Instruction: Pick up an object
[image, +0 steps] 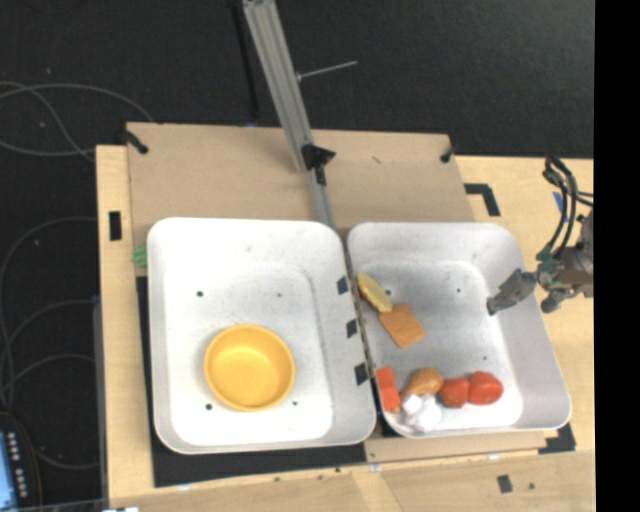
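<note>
In the right bin (470, 250), several small objects lie near the left and front sides. A pale yellow piece (375, 292) touches a tan block (402, 326). Along the front wall sit an orange-red block (387, 388), a brown rounded piece (424, 381), a white lump (422, 413) and two red rounded pieces (473, 390). My gripper (527, 299) hangs over that bin's right side, well right of the objects. It is open, its dark fingers (505, 291) spread apart with nothing between them.
A yellow bowl (249, 366) rests in the left bin (240, 250) toward its front. A grey metal rail (290, 110) slants down from the top to the gap between the bins. Cables (560, 200) hang at the right edge.
</note>
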